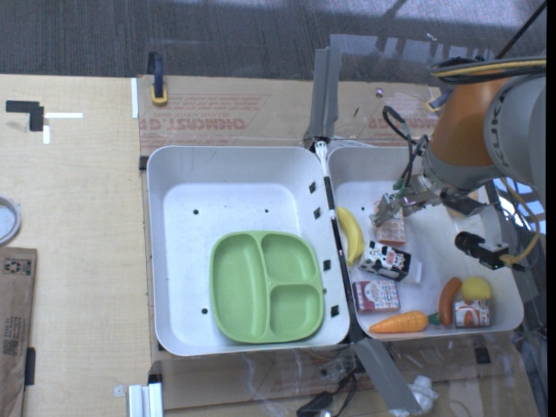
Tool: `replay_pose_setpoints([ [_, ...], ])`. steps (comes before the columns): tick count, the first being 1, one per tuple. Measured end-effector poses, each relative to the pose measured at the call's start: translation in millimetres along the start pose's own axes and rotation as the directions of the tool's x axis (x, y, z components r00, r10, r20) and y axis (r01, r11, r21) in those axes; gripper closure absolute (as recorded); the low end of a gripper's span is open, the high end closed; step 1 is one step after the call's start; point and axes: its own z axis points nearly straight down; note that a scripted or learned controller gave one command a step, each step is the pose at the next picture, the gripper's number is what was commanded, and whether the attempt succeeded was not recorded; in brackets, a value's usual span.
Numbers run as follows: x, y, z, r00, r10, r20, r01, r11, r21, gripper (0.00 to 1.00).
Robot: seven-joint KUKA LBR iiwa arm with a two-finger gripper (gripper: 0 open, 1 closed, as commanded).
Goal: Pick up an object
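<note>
Partly hidden gripper (393,205), over blurred packet (392,228)

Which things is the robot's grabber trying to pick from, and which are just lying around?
For the job: gripper, banana, carrot, sausage, lemon, small cartons, right bin.

Lying about: green divided plate, left bin, clamp, tape roll.

A pale wooden surface (78,198) was seen left of the gripper (393,200); grey ribbed floor (217,16) was crossed by shadows beyond.
</note>
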Motion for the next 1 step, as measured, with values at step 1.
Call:
replay_pose_setpoints([
  [1, 37.3, 44.7, -92.7, 0.999, -0.053, 0.001, 0.053, 0.999, -0.003, 1.00],
])
